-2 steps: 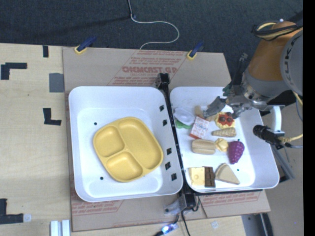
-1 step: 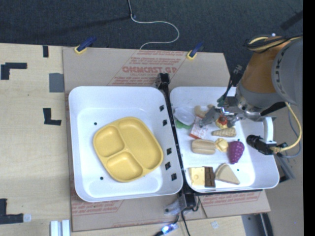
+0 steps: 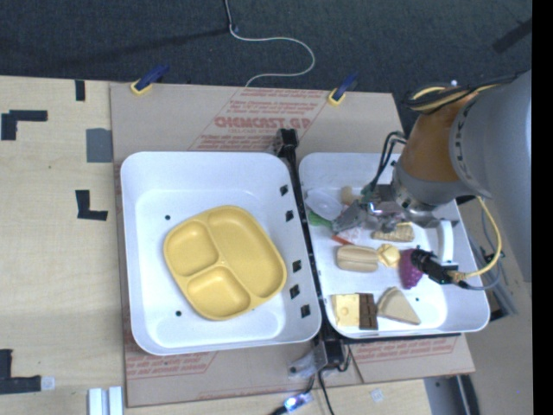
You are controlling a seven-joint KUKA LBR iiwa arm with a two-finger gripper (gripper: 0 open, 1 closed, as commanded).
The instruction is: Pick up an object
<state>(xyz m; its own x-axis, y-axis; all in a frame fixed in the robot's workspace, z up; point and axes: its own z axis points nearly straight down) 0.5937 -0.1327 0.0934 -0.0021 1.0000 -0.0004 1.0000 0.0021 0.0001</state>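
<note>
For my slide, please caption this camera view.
Gripper low in right white bin of small food toys; yellow divided plate in left bin.

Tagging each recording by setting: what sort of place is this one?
Probably a robotics lab bench rigged for bin picking. Two white bins sit side by side on clamped cardboard, one holding a yellow divided tray, the other small toy food pieces, with the arm reaching in.

Robotics lab: clamped cardboard [image 3: 259, 115], twin bins [image 3: 147, 188].
</note>
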